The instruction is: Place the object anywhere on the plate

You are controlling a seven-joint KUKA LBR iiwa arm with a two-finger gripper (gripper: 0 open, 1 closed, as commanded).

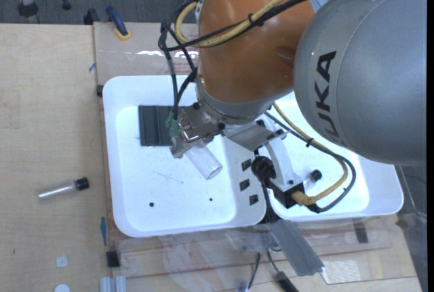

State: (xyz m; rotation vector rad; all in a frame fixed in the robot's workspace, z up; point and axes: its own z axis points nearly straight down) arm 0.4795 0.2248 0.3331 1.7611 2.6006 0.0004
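A pale wooden bench carries two shallow white bins; the left bin point(135, 209) lies beneath the gripper point(192, 145). A clear plastic vial point(205, 163) sits right at the gripper's tip, seemingly pinched, though I cannot tell for sure. Just left of the gripper lies a dark rectangular plate point(152, 124). Placement looks undone: the vial has yet to rest there.
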